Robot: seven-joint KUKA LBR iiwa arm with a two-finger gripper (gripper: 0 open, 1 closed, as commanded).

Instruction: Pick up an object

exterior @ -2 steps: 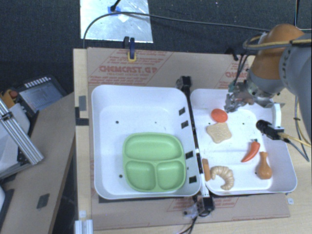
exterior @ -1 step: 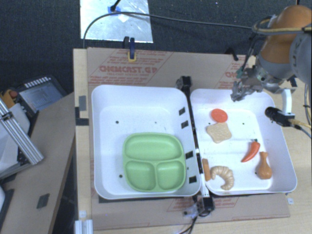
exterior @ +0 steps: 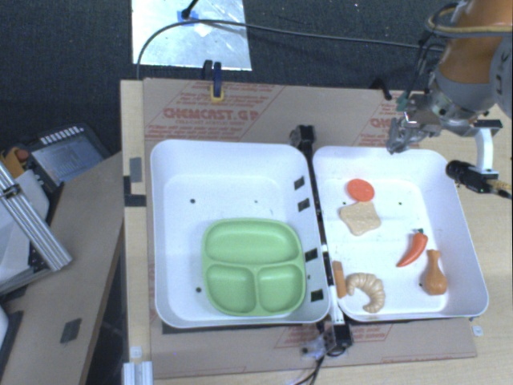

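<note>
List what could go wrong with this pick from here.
1. The gripper sits at the right bin's far rim, so a straight descent might strike the wall.
2. The tomato slice lies close to the bread piece; closing on one may nudge the other.
3. The croissant rests near the divider, leaving little finger room.

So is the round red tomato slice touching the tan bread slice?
Cannot tell. In the camera view the round red tomato slice sits right above the tan bread slice; no clear gap shows.
</note>
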